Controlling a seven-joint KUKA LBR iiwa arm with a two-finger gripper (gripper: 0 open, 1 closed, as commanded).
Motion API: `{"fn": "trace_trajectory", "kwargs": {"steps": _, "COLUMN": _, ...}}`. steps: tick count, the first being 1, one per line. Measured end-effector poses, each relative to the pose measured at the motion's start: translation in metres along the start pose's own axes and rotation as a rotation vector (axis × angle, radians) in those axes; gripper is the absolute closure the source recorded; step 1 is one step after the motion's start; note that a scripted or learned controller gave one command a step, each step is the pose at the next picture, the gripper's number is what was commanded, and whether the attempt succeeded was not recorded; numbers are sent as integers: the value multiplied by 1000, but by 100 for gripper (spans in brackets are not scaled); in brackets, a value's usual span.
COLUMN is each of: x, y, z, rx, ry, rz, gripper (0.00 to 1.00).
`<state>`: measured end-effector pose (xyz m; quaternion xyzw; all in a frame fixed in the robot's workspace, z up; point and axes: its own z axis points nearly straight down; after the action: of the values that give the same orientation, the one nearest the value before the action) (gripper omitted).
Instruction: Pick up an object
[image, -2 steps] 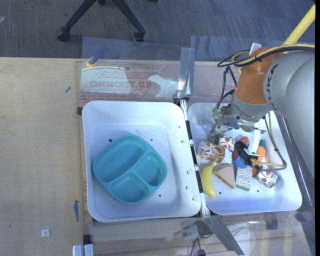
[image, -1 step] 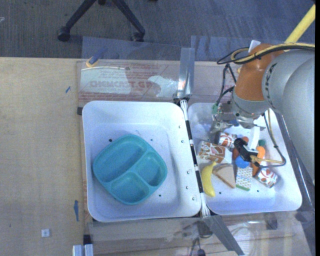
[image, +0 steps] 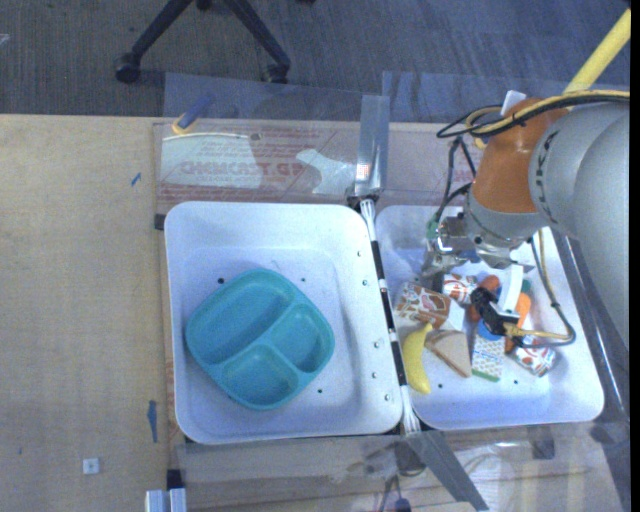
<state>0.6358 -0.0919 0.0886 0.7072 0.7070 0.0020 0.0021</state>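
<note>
Two white bins are sitting side by side on a wooden bench (image: 70, 300), the left bin (image: 200, 230) carrying a teal divided tray (image: 258, 338). The gripper (image: 452, 252) is hanging over toy food (image: 470, 325) heaped in the right bin (image: 560, 400); its grip cannot be made out.

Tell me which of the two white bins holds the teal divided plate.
The left bin: the teal plate lies there alone; the right bin holds mixed small items.

Two bins (image: 200, 400), one tray (image: 258, 338), one banana (image: 415, 362)
</note>
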Motion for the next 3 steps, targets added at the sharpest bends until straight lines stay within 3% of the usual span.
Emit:
{"fn": "trace_trajectory", "kwargs": {"steps": 1, "x": -1, "y": 5, "z": 0, "rx": -1, "ry": 0, "rz": -2, "gripper": 0}}
{"fn": "trace_trajectory", "kwargs": {"steps": 2, "x": -3, "y": 33, "z": 1, "rx": -1, "ry": -1, "rz": -6, "gripper": 0}}
{"fn": "trace_trajectory", "kwargs": {"steps": 3, "x": -3, "y": 33, "z": 1, "rx": 0, "ry": -2, "rz": -4, "gripper": 0}}
